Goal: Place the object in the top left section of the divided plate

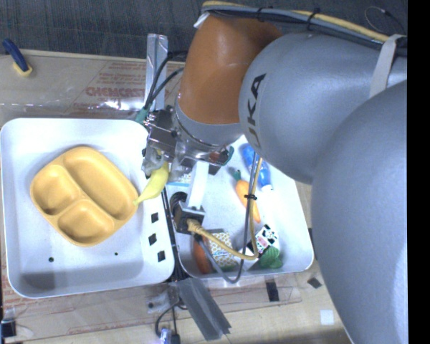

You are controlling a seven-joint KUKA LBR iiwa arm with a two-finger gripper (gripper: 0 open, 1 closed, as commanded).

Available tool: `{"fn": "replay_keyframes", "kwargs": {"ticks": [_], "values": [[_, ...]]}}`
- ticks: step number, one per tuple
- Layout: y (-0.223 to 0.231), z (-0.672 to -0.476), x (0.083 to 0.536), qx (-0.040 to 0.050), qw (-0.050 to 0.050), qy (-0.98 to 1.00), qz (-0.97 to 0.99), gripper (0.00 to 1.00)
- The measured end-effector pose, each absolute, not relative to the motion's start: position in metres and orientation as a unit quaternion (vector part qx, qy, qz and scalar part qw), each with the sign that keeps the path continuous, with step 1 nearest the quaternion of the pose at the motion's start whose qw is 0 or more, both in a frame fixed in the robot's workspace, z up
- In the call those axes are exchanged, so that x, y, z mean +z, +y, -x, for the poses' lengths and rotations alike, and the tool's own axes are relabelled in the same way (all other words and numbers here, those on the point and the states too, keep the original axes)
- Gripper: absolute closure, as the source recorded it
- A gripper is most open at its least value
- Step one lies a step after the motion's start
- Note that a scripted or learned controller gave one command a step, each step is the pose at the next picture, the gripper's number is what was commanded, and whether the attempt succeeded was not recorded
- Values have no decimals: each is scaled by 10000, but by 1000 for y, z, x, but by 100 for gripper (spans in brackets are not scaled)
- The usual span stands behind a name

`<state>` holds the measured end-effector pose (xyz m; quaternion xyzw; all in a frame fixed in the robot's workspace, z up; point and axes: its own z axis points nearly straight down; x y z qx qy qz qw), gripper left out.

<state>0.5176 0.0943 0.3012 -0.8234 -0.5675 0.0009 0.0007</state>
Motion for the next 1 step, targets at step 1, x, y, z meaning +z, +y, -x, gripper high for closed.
{"fn": "replay_keyframes", "kwargs": {"ticks": [1], "values": [[114, -489, 408, 2, 6, -5942, 8043, 100]]}}
